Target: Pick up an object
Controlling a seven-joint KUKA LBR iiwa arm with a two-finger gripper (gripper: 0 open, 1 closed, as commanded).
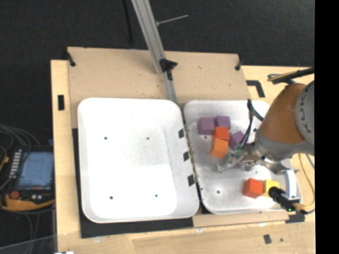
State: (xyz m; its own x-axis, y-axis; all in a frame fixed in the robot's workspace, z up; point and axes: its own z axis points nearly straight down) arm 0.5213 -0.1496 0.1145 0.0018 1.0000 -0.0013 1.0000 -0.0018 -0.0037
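The right bin (225, 197) holds several small blocks. Two purple blocks (206, 125) (223, 121) lie at its far side, with an orange block (221, 133) and a second orange block (219, 148) just below them. Another purple block (237, 138) is partly hidden by the wrist. A red-orange block (253, 188) and a yellow block (271, 186) sit near the front right. My gripper (231, 163) hangs low over the bin's middle, just right of the lower orange block and above the red-orange one. Nothing shows in its grasp.
The left bin (127, 157) lies beside the right one. A slanted metal pole (151, 30) rises from the back of the bench. A handheld screen unit (32, 171) lies off the bench at left. The arm's orange band (283, 115) overhangs the right bin's edge.
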